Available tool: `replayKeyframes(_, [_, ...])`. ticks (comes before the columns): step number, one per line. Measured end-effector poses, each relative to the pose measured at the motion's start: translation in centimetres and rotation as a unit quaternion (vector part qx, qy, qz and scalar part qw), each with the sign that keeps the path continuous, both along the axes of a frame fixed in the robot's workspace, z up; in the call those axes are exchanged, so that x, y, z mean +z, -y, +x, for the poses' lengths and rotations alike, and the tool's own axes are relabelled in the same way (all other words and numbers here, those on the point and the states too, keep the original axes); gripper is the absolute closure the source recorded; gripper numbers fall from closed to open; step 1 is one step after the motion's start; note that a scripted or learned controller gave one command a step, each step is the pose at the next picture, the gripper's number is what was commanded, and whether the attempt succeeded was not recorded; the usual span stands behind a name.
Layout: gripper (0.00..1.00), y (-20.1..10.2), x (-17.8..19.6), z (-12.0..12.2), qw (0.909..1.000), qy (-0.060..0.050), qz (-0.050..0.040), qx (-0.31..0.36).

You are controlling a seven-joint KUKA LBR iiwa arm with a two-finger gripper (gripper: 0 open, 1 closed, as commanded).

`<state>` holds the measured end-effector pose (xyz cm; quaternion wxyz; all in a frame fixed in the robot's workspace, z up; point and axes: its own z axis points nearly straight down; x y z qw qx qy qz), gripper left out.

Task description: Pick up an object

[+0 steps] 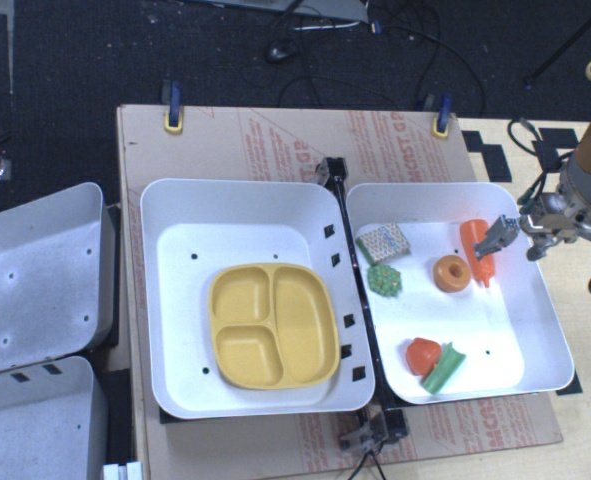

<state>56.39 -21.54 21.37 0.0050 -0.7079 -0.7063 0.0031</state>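
The right bin [535, 308] holds several small items. An orange carrot-like piece [474, 238] lies at its upper right, with an orange ring [452, 273] just left of it. A green broccoli piece [384, 280] and a checkered pad [383, 240] sit near the bin's left wall. A red piece [423, 352] and a green stick [443, 368] lie near the front. My gripper [520, 238] hangs over the bin's right rim, open, its left finger [497, 234] beside the carrot-like piece. Nothing is between the fingers.
The left bin [175, 268] holds a yellow divided plate [273, 325]. A black divider [353, 288] runs between the bins. Two white trays [35, 268] lie off the bench at the left. Clamps [174, 108] hold the board's far edge.
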Motion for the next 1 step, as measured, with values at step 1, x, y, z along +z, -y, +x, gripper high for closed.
replayKeyframes(1, [0.0,-0.04,0.63,0.29,1.0,0.006,-0.0014,0.002])
